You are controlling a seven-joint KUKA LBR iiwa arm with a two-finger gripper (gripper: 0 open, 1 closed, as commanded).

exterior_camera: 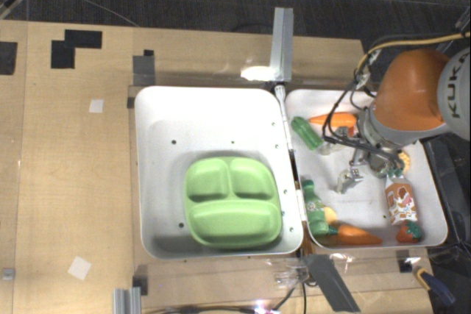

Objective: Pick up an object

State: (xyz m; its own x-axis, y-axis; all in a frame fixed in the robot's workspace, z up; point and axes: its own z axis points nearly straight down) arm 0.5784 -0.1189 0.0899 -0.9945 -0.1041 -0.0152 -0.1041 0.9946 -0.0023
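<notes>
A: Nearest the camera, along the right-hand white plastic bin (pixel 434 230)'s six o'clock wall, what lies there?

B: An orange plastic carrot (pixel 355 234), long axis running three to nine o'clock, its tip towards three. At its nine o'clock end sits a green and yellow toy (pixel 316 212), touching it. Towards the four o'clock corner stands a small bottle with a red and white label (pixel 400 200), long axis twelve to six.

A: And the left-hand white plastic bin (pixel 154 121)?

B: It holds a light green plastic divided tray (pixel 232 201), lying flat.

A: Where is the two-finger metal gripper (pixel 351 178)?

B: Over bare floor near the right bin's centre, hanging from the grey and orange arm (pixel 409 95). Its fingers look narrow, with nothing between them.

A: So which step is this?

B: I judge it the approach: nothing is picked yet. The next move calls for choosing a target, centring over it and turning the fingers across its long axis.

A: Farther back?

B: At eleven o'clock of the gripper lies a green plastic cylinder (pixel 305 132), slanting from ten to four o'clock. Beside it, a second orange carrot (pixel 333 120) is partly hidden by cables.
</notes>
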